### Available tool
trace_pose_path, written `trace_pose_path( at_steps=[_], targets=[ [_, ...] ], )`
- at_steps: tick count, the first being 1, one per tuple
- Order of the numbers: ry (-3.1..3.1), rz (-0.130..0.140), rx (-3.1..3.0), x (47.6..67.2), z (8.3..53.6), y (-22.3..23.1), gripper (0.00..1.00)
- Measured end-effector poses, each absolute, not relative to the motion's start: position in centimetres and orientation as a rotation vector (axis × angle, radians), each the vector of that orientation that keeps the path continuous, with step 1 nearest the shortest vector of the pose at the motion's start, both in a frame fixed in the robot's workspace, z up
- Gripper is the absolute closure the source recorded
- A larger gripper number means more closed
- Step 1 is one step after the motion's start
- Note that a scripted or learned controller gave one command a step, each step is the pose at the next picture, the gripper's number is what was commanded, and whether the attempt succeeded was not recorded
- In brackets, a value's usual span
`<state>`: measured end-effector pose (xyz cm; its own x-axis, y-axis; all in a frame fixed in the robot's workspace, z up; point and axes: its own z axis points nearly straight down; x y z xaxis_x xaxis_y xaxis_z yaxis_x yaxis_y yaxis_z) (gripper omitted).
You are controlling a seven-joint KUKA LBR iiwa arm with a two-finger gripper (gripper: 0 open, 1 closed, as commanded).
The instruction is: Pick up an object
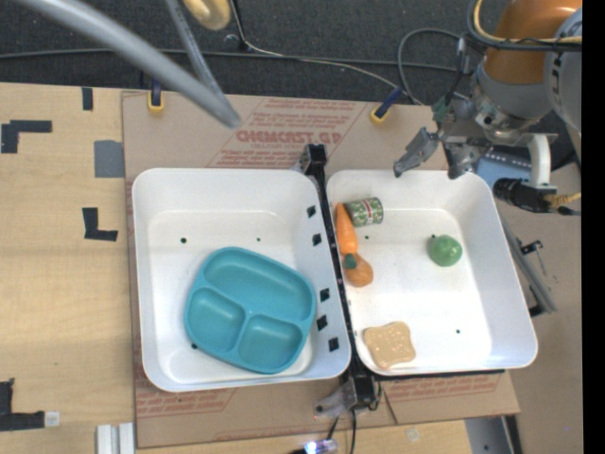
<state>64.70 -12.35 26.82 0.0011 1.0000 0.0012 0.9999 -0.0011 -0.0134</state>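
1. The two-finger gripper (435,157) has its fingers spread apart with nothing between them, hanging over the far rim of the right white bin (510,282).
2. Inside that bin: a small green-labelled can (364,211) on its side, touching the orange plastic carrot (351,247), plus a round green ball (444,250) and a tan toast slice (389,344).
3. The left white bin (156,253) holds a blue divided plate (249,308).

Carrot (350,244), can (364,211), apple (444,250), toast (389,344)

Left bin (151,253) holds a tray (249,310). Right bin (492,282): can (363,212) far left, carrot (350,244) beside it, apple (444,250) right, toast (389,344) near.
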Motion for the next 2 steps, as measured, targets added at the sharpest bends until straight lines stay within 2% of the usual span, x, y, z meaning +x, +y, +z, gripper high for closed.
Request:
trace_pose_path(
  at_steps=[1, 2],
  targets=[
    [-2.223, 0.002, -2.219, 64.9, 27.6, -12.3, 0.0],
    [-2.221, 0.007, -2.218, 64.5, 23.2, -12.2, 0.0]
  ],
)
